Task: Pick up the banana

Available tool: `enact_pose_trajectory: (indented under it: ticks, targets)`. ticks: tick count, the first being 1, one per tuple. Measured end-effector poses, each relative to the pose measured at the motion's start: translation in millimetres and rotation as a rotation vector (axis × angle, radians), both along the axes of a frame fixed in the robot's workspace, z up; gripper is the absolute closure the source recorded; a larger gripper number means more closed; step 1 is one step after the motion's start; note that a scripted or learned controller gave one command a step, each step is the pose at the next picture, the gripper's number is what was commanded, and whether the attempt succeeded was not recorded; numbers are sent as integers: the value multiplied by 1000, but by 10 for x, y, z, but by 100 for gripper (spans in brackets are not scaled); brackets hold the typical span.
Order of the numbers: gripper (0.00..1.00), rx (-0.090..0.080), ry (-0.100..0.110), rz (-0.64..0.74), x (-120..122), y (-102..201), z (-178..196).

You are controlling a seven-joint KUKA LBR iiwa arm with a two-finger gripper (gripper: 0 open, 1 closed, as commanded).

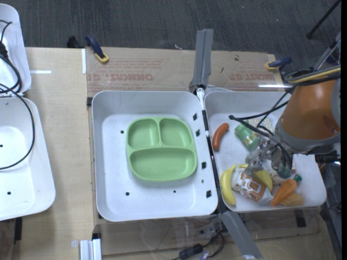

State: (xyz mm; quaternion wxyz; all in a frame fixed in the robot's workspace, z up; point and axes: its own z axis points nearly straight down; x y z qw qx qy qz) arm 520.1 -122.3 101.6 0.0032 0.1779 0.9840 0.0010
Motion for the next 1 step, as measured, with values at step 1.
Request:
enact_pose_trajectory:
  ticks: [1]
  targets:
    - [100,-1,4,-64,463,542,904]
